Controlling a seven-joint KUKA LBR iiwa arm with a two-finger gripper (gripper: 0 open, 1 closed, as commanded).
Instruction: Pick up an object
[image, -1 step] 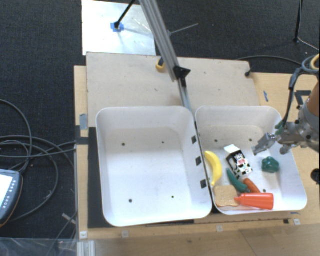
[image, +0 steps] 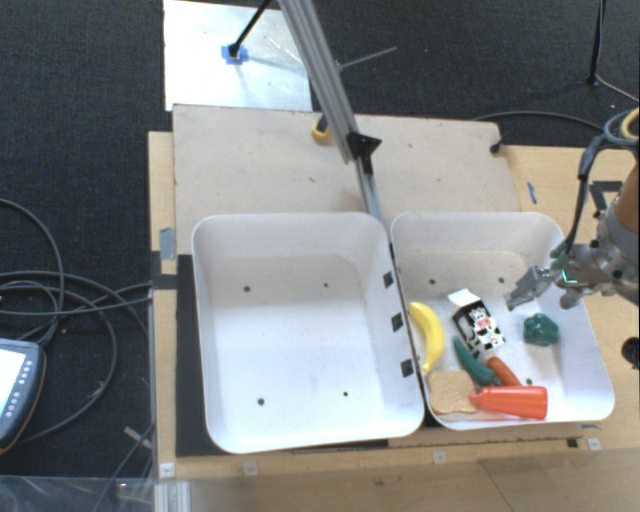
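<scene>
Small teal rounded plastic lump (image: 541, 329), lower right: likely light, rigid, slippery; grasp across middle; two-finger gripper (image: 540, 284) state indeterminate.

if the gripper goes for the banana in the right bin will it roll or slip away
The banana looks curved and lying flat, so it would probably pivot rather than roll. Its smooth skin may slip. It lies against the right bin's left wall, which likely leaves little room on that side.

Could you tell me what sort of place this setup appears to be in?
Probably a robotics lab set up for grasping trials. Two white bins sit on a wooden bench over dark carpet, toy items such as a banana lie in the right bin, and loose cables trail beside a control pendant.
</scene>
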